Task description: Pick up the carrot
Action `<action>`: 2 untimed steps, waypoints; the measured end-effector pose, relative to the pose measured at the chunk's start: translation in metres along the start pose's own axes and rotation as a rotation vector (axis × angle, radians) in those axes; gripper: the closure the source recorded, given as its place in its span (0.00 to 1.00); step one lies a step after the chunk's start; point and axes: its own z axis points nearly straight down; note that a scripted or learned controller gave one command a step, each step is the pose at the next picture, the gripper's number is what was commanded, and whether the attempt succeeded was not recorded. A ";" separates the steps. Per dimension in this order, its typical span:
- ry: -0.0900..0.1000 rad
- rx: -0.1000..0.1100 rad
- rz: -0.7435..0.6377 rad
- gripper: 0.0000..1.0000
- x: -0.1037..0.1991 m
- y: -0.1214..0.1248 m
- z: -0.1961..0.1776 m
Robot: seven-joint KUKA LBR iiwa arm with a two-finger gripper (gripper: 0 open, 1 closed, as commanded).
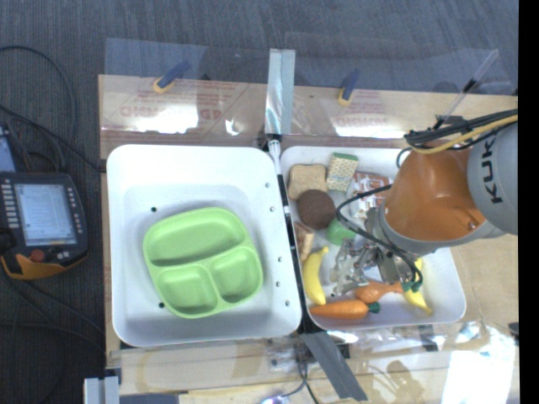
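Arm [438, 196] reaches over the right bin [450, 297], and we see its gripper [364, 268] pointing down just above the carrot [340, 310] at the bin's front edge; whether it is open, we cannot tell.

Right bin [450, 305] crowded: banana [313, 278], 2nd carrot [379, 291] hem carrot [340, 310]; front side open.

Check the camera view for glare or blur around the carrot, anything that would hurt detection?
Camera view: strong white glare on the clear plastic panels behind both bins; the left bin looks nearly washed out. The carrot is evenly lit and readable, though soft. The claw sits in the arm's shadow, blurry, so its detail is hard to read.
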 end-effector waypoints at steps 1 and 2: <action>0.016 -0.005 -0.247 1.00 -0.010 0.016 -0.138; 0.020 -0.008 -0.248 0.00 -0.009 0.016 -0.136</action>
